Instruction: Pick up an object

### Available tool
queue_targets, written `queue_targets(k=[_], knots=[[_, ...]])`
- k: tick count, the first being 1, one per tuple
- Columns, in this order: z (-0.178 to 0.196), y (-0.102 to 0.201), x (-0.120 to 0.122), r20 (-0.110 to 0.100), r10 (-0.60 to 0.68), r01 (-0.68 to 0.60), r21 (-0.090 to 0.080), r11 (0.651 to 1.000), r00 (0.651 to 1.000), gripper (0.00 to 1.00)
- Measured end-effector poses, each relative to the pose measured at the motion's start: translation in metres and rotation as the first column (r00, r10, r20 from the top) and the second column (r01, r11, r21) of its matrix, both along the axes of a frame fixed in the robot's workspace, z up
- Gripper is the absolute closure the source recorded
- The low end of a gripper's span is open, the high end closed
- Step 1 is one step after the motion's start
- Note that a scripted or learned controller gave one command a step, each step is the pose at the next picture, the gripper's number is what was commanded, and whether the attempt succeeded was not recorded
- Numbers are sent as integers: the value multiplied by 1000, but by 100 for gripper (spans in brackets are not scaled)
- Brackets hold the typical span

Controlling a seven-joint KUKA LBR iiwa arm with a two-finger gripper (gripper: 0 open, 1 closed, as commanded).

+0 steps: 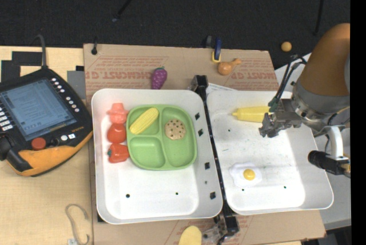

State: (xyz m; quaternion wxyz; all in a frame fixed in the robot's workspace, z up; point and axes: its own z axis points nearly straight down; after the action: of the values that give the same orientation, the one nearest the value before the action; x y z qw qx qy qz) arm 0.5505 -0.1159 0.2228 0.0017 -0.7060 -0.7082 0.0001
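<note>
Camera view, taken from its near edge: you have a yellow lemon-like piece (190, 235) lying on the cardboard sheet (171, 67) just outside the bins, out of easy reach for the arm.

Moving back, the right bin (320, 195) holds a toy fried egg (248, 175) toward its near side, flat and low, which I judge hard to pinch from above. Beyond it a yellow corn-like piece (250, 114) lies on its side near the far left of that bin. The pincer (269, 127) sits low over the bin floor just beside the right end of this yellow piece, possibly touching it. The fingers are dark against the wrist and you cannot tell whether they are apart or together; nothing visibly sits between them, so do not count this as a hold. The placement suggests the yellow piece is the target, approached end-on because the arm comes in from the right.

In the left bin (114, 198) a green divided plate (162, 155) keeps a corn cob (142, 120) and a cookie (175, 129) in separate compartments; red and pink toys (116, 133) are stacked beside its left rim.

Farther back, a purple grape bunch (159, 77) and an orange pear-like toy (227, 66) rest on the cardboard. A teach pendant (40, 118) lies on the surface to the left.
</note>
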Motion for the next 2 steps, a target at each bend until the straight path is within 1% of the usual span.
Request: queue_targets(k=[1,2], knots=[[5,48,5,1,0,0,0,1000,1000,100],[-1,90,18,0,0,0,0,1000,1000,100]])
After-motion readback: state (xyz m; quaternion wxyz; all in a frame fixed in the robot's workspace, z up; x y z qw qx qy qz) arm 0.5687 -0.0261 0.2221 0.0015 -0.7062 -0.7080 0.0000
